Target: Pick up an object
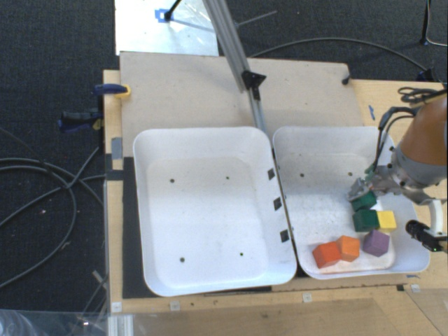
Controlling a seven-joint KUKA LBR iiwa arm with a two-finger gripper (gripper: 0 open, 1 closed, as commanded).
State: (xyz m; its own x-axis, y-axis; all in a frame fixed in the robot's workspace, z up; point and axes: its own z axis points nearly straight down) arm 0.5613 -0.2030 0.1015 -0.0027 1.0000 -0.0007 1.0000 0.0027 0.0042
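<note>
From above the bench we see two shallow white bins side by side, the left bin (203, 208) and the right bin (315, 159), parted by a slanted metal pole (231, 40) that crosses the backboard. The arm (427, 142), its orange band showing at the right edge, reaches into the right bin. Its gripper (362, 191) sits low at the bin's right side, just above a dark green block (363, 202), perhaps touching it. We cannot tell whether the gripper is wide or narrow, or whether it holds anything.

The blocks cluster in the right bin's near right corner. A second green block (365, 220) lies just below the first, with a yellow block (386, 220) touching its right side. A purple block (376, 243) sits below the yellow one. To its left an orange block (349, 248) touches a red-orange block (326, 255) near the front rim.

A blue clamp (110, 89) grips the bench's far left corner, and black cables (42, 187) loop over the dark carpet at left.
</note>
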